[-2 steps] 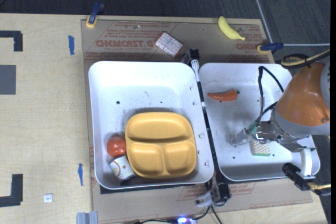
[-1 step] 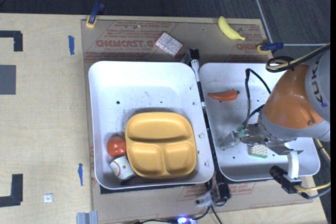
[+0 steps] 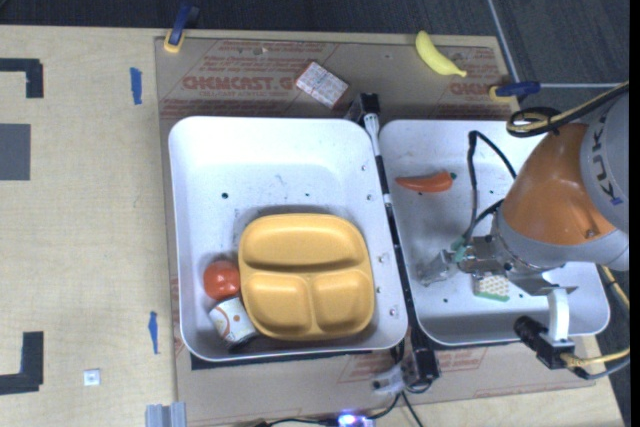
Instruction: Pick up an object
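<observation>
Bins, two, shallow white plastic, side by side on cardboard. Left bin (image 3: pixel 200 165): smooth yellow compartment tray (image 3: pixel 305 273), rounded corners, face up; red ball (image 3: pixel 221 278) and small white-orange cup (image 3: pixel 232 319) touching its left edge; upper half bare. Right bin (image 3: pixel 430 150): glossy orange-red chili pepper (image 3: pixel 424 182) near the top; small perforated green-white piece (image 3: pixel 492 289) low at centre. Gripper (image 3: pixel 440 265) low over right bin floor beside that piece; finger spread cannot be made out, nothing seen held. Yellow banana (image 3: pixel 438 55) and patterned card (image 3: pixel 321 83) on cardboard beyond the bins.

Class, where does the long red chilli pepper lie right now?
The long red chilli pepper lies in the right white bin, near its far wall, beyond the gripper.
</observation>
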